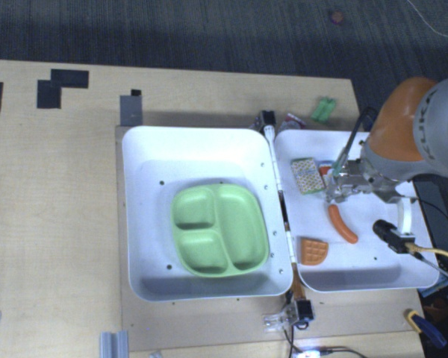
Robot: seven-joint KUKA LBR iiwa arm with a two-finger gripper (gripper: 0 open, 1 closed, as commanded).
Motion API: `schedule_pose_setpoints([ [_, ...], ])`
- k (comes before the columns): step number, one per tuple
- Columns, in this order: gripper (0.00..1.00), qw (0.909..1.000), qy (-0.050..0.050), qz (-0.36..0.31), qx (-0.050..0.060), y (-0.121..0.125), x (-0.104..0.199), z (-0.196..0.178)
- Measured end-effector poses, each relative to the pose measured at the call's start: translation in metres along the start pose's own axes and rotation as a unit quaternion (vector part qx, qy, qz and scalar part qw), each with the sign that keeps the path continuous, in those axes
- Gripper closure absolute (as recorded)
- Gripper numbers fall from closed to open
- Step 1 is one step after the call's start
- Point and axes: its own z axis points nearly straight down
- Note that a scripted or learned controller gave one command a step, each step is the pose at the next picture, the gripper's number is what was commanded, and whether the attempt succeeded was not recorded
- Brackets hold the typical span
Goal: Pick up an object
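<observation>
Orange sausage (342, 224) lies in the right bin (358, 274), just at five o'clock of the hand (336, 194); its opening I cannot tell. Descending off-centre could nudge the sausage aside.

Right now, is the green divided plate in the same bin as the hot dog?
No. The green divided plate lies in the left bin, while the hot dog lies in the right bin.
</observation>
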Motion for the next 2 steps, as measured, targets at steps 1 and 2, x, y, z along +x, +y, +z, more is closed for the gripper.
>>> schedule_pose_setpoints([
  [1,0.0,1.0,0.0,0.0,0.0,0.0,0.0,0.0],
  [2,0.0,1.0,-0.001,0.001,-0.001,-0.06,0.03,0.017],
])
